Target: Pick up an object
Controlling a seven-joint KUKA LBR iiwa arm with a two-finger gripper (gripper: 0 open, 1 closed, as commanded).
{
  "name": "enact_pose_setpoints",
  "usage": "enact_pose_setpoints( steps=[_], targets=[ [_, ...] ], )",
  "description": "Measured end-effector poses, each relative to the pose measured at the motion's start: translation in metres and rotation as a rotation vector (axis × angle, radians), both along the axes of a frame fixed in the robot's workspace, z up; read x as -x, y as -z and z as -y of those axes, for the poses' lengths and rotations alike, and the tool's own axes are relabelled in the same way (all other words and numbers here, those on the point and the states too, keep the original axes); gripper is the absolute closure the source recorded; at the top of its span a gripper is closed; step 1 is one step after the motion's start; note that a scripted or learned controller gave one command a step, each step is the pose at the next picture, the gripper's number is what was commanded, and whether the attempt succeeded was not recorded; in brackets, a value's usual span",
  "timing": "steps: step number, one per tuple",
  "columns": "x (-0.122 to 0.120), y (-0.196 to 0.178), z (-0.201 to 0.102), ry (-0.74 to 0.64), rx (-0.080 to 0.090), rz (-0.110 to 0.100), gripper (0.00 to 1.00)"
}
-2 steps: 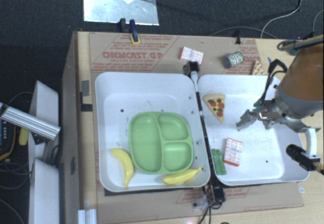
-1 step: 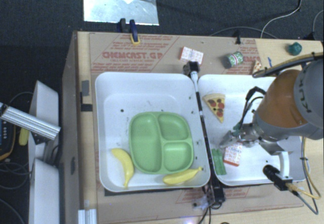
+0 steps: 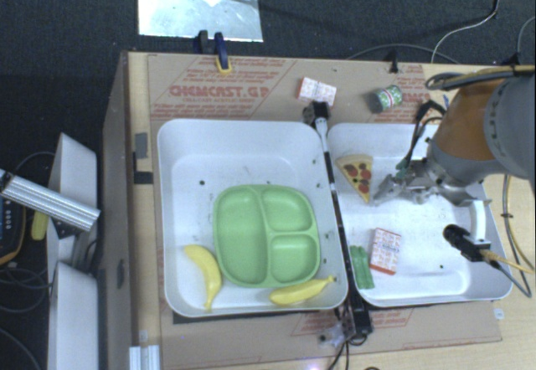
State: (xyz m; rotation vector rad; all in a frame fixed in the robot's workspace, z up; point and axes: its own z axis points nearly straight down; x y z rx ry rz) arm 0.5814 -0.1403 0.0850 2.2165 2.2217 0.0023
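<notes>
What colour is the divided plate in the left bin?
Light green, seen plainly in the camera view: the divided plate.

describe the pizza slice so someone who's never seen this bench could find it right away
Start at the right-hand white bin and look to its upper left corner, beside the divider between the bins. The pizza slice lies flat there, just left of the gripper. It is the bin's lone triangle: yellow with red spots, unlike the red-and-white box and the green piece lower down.

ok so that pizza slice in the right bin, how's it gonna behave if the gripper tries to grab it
The pizza slice lies flat on the right bin floor, so the fingers may struggle to get under it. It looks like a thin toy, probably light and stiff. It will likely slide rather than roll.
</notes>
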Motion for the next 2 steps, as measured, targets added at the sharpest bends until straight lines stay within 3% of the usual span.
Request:
enact_pose_setpoints(
  steps=[1, 2],
  targets=[
    [-0.0717, 0.0003, -0.0304, 0.0, 0.004, -0.019, 0.0],
    [-0.0709, 0.0, -0.0361, 0.001, 0.008, -0.017, 0.0]
  ],
)
